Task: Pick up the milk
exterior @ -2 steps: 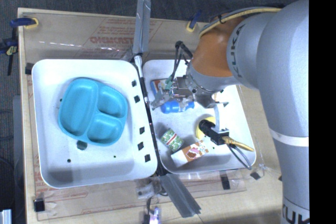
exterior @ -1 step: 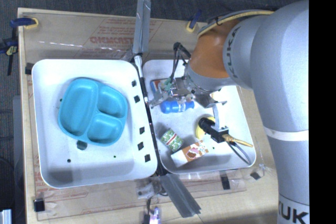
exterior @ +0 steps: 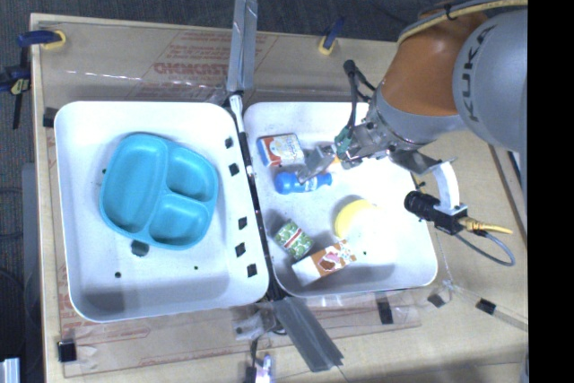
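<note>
Tabletop [exterior: 134,58]: carries two white bins.
Left bin [exterior: 81,282]: blue divided plate [exterior: 160,189].
Right bin [exterior: 404,260]: milk [exterior: 281,149] at upper left; blue item [exterior: 296,182], yellow ball [exterior: 353,215], green carton [exterior: 293,239], brown carton [exterior: 329,259].
End effector [exterior: 318,162]: low, just beside the milk's right edge; finger spread cannot be told, nothing visibly gripped.
Advice: centre over the milk, clear of the blue item, before closing.
</note>
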